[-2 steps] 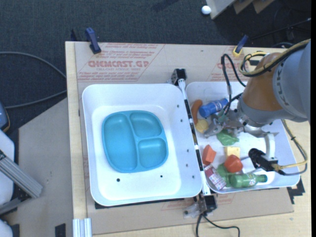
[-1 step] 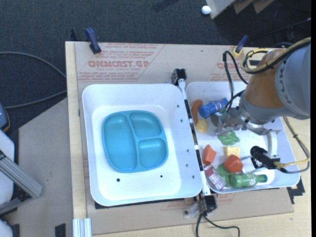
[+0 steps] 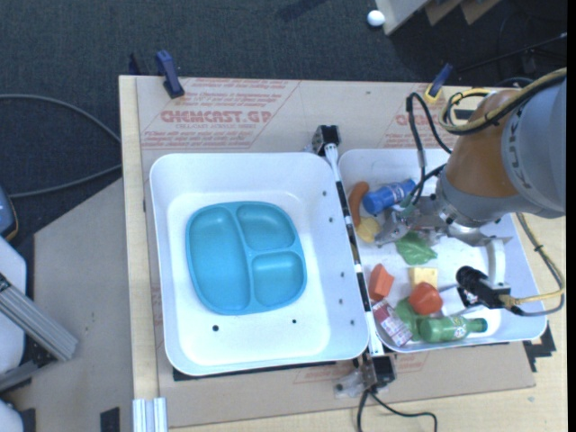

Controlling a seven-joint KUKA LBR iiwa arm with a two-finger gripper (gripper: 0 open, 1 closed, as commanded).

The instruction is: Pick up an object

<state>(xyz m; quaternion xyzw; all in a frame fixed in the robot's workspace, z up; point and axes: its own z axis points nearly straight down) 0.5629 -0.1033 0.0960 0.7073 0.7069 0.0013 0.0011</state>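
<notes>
While the grey arm's gripper (image 3: 402, 226) hangs low over the right white bin (image 3: 531, 331), whether its jaws are open I cannot tell.
Just beside it lie a blue can (image 3: 387, 196) and a green leafy toy (image 3: 417, 248); the blue sectioned plate (image 3: 245, 256) sits in the left white bin (image 3: 171, 187).

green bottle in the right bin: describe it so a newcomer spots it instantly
Look in the right bin, at its near edge. The green bottle lies on its side there, just below the red piece. It is the one long dark-green item with a label.
</notes>
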